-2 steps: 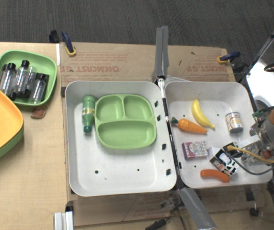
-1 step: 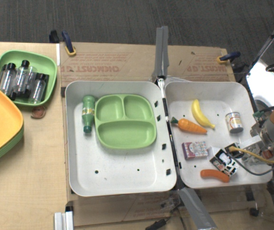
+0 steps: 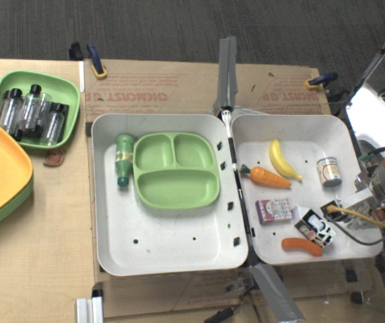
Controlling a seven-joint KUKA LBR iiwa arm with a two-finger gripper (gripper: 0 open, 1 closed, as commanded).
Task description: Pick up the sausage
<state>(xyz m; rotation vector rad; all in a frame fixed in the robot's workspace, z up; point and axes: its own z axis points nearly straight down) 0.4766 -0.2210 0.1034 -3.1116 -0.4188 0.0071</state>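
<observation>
a: where is the sausage (image 3: 302, 246)?

b: it lies flat near the front edge of the right bin (image 3: 340, 130), just in front of a black and white gripper (image 3: 316, 228).

a: is the gripper holding it?

b: no. the sausage is on the floor of the bin, by itself. i cannot tell how wide the gripper is open, it is too small to see.

a: what is the sausage like?

b: i think it is a light toy, smooth and maybe a bit slippery. it is long and round, so it could roll.

a: where should it be grabbed?

b: in the middle, across the thin way. a small purple box (image 3: 274, 211) sits near, but apart.
</observation>
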